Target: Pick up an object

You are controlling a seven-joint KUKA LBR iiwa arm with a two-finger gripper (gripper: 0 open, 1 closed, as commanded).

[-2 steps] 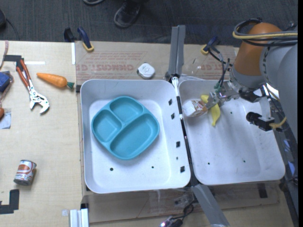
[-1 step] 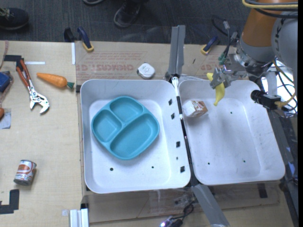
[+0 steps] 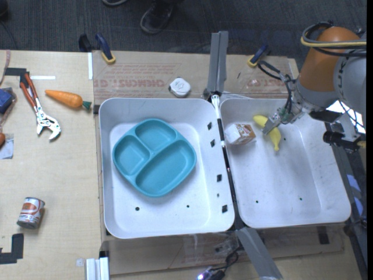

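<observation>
Banana (image 3: 270,130), yellow and lying on the floor of the right bin (image 3: 303,206), looks like the object the arm is going for, since the claw (image 3: 280,119) sits right at its upper part in the camera view. The claw's tips are too small and too mixed with the yellow to make out, so how far it is open, and whether the banana is between its tips, cannot be told. The banana appears to rest on the bin floor, so the lift seems not yet done; at best the reach is complete and the closing and raising remain. Just beyond the banana from the claw, further from the arm, lies a small brown and white carton (image 3: 241,134). Well away on that same side, past the divider, the left bin (image 3: 116,212) holds a blue sectioned plate (image 3: 154,156), which looks untouched.
</observation>
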